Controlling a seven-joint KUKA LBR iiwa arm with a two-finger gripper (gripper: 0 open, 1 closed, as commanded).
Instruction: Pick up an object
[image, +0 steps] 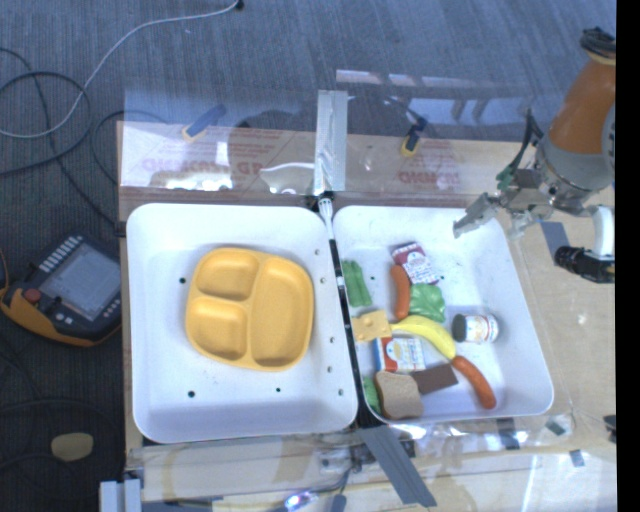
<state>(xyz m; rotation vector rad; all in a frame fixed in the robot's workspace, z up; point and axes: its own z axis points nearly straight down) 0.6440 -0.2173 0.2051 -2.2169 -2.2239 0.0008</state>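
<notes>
My gripper (494, 221) hangs over the far right corner of the right bin (520, 300), its fingers (468, 223) spread open with nothing between them. Below and to its left lie the bin's items: a red packet (415, 263), an orange sausage (401, 290), a green leafy piece (429, 300), a banana (427, 336), a small jar (475, 327) on its side, a cheese slice (371, 326), a small carton (403, 352), a bread slice (400, 396), a brown bar (436, 378) and a second sausage (475, 384). A green vegetable (355, 283) lies along the left wall.
The left bin (160, 250) holds a yellow divided plate (250, 305). A divider rail (330, 150) runs between the bins at the back. A pendant controller (70, 290) lies on the floor at the left. Bare bin floor shows near the right bin's far wall.
</notes>
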